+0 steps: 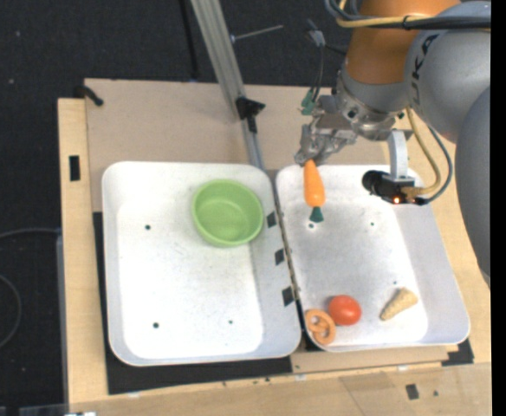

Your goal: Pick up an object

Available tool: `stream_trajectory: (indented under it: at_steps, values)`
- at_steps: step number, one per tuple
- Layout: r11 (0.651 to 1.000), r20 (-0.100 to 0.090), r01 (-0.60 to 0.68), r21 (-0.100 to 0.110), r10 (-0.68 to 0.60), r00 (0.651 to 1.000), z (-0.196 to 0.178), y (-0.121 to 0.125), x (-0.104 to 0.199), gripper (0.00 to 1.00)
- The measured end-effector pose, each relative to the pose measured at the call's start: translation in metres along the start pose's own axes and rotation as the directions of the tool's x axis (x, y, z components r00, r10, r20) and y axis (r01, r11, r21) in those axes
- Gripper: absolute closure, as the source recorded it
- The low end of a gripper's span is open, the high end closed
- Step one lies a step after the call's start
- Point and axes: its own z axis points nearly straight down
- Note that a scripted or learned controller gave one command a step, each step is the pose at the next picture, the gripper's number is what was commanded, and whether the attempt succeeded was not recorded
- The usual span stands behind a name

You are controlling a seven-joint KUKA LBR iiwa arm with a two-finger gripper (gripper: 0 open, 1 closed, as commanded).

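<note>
On the left, the left bin [132, 232] holds a green bowl [228, 213] near its upper right corner, sitting upright and well apart from everything else. Across the divider, the right bin [426, 258] carries a pretzel-like ring [320, 326] at its lower left edge, a red tomato [345, 310] just beside it, and a tan cone-shaped piece [398, 303] further right. Near that bin's upper left, an orange carrot [313, 185] hangs point-down with its green tip [316, 216] over the bin floor. Its upper end sits between the fingers of the gripper [308, 158], which is closed narrowly on it.

The step in hand looks like the lift: the grasp seems made and the carrot appears raised clear of the bin. The next move calls for a steady rise, since the grip is only at the top end and the carrot could swing or slip.
</note>
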Motion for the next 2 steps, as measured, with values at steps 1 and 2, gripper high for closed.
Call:
stream_trajectory:
  at_steps: [1, 2]
  values:
    - [1.0, 0.001, -0.003, 0.0, 0.003, 1.0, 0.017, -0.012, 0.048, 1.0]
    - [1.0, -0.001, 0.002, -0.002, -0.002, 1.0, 0.014, -0.011, 0.105, 1.0]
